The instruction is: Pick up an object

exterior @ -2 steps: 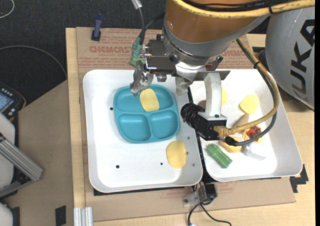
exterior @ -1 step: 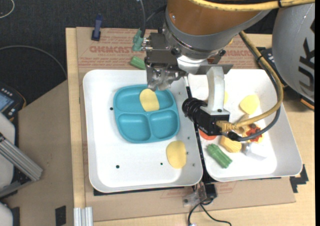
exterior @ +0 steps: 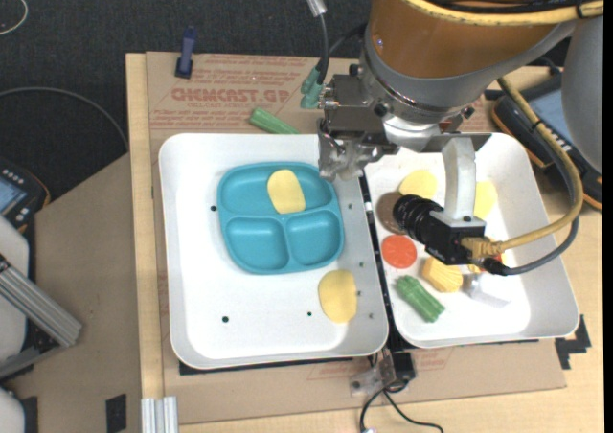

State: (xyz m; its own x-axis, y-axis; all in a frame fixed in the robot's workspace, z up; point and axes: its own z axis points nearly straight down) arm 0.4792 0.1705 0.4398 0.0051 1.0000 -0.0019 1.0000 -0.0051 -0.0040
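Two white bins side by side on a brown tabletop (exterior: 144,230). In the left bin (exterior: 187,259), a blue plate (exterior: 251,230) with three parts. In the plate's 12 o'clock part, a yellow lump (exterior: 285,191). On the bin floor at 5 o'clock from the plate, a second yellow lump (exterior: 337,295), not touching it. In the right bin (exterior: 546,287), a red round thing (exterior: 399,251), with a green stick (exterior: 420,297) at 5 o'clock from it and a yellow block (exterior: 442,276) just beside the stick. Above, the big orange and grey arm (exterior: 460,19). Tool (exterior: 337,159) low at the plate's 1 o'clock edge, by the wall between the bins. Open or closed: cannot tell. Nothing seen gripped in it.
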